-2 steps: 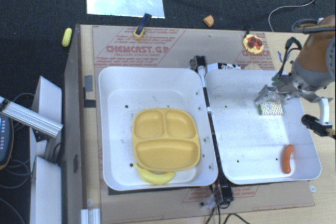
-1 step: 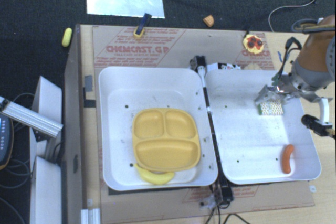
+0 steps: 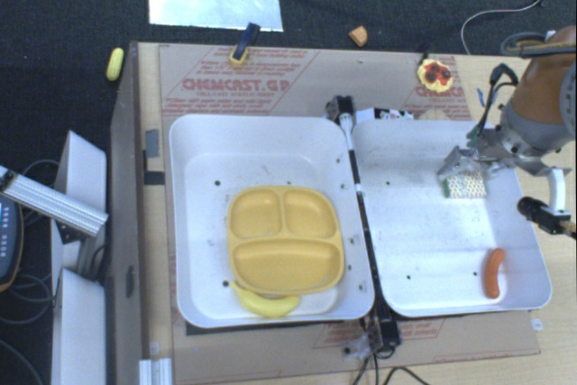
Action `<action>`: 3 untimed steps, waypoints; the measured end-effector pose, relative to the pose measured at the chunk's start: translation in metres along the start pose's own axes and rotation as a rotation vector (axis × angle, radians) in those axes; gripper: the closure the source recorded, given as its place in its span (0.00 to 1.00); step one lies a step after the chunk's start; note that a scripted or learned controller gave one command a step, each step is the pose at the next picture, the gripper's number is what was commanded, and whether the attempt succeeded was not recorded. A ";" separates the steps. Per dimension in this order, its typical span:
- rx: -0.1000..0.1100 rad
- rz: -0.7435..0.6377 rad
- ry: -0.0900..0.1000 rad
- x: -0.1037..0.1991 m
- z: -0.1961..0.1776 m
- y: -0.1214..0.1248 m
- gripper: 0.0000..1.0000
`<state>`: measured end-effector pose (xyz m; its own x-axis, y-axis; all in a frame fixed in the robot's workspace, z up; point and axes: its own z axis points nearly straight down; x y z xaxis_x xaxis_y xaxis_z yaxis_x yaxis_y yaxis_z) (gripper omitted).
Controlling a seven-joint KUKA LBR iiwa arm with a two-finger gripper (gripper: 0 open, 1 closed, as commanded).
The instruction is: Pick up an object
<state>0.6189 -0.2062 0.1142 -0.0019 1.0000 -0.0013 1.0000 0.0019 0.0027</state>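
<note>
**A:** Item one, the things to be picked. What stands in the right bin (image 3: 424, 307)?

**B:** Two pieces. A small pale block with a green-speckled face (image 3: 466, 187), lying in the far right part of the bin floor. An orange sausage-shaped piece (image 3: 492, 273), lying lengthwise near the right wall, toward the near corner. The two are well apart.

**A:** Left bin (image 3: 194, 221)?

**B:** A yellow divided tray (image 3: 285, 241), three compartments, set near the middle. A yellow banana (image 3: 265, 303) lies just at its near edge, partly under the tray's rim.

**A:** The tool?

**B:** The tool (image 3: 462, 163) is low over the far right of the right bin, on the grey arm (image 3: 541, 108) coming in from the right. Its grey tip sits right above the speckled block and seems to touch or overlap its far edge. I cannot tell how far apart it stands, nor whether it has the block; the block looks to be lying on the bin floor.

**A:** Edges and room?

**B:** The block is near the bin's right wall, with bare white floor to its left and on the near side. The sausage piece is close to the right rim. A dark divider (image 3: 356, 185) runs between the bins. On the bench (image 3: 270, 81) beyond them: a small round orange-and-red piece (image 3: 435, 74) at far right.
</note>
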 end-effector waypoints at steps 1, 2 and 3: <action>0.000 0.000 0.000 0.000 0.000 0.000 0.00; 0.000 0.000 0.000 0.000 0.000 0.000 0.00; -0.004 -0.001 -0.001 0.000 -0.011 0.001 1.00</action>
<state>0.6200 -0.2064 0.1254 -0.0033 1.0000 -0.0022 1.0000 0.0033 0.0064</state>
